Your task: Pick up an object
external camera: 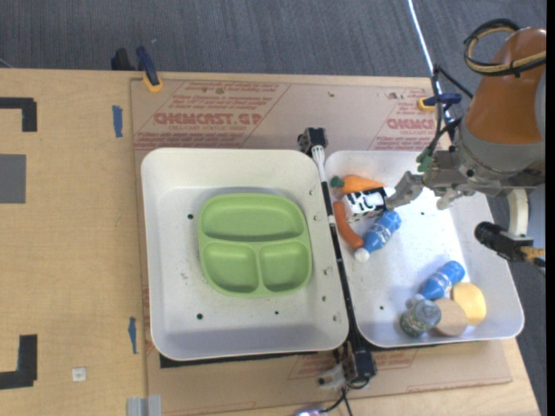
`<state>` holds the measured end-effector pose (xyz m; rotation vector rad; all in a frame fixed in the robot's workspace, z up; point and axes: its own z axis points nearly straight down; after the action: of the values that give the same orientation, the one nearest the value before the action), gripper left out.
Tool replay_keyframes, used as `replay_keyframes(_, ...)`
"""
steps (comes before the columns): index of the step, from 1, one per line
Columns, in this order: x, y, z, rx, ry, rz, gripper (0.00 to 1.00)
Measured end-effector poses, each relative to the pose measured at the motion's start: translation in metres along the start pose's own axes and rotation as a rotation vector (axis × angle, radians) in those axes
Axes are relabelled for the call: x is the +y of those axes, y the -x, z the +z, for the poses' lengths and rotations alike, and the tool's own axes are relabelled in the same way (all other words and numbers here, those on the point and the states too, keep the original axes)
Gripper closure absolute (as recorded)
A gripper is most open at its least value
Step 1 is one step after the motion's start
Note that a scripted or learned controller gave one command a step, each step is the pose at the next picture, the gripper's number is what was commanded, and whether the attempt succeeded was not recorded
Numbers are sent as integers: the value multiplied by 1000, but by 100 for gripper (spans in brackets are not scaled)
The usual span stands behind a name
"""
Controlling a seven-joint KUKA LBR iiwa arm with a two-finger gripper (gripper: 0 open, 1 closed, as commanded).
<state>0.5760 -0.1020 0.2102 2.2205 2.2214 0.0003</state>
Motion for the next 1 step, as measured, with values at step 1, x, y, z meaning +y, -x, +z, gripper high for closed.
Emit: replay_keyframes(1,11,-9,124,0,5,14,0)
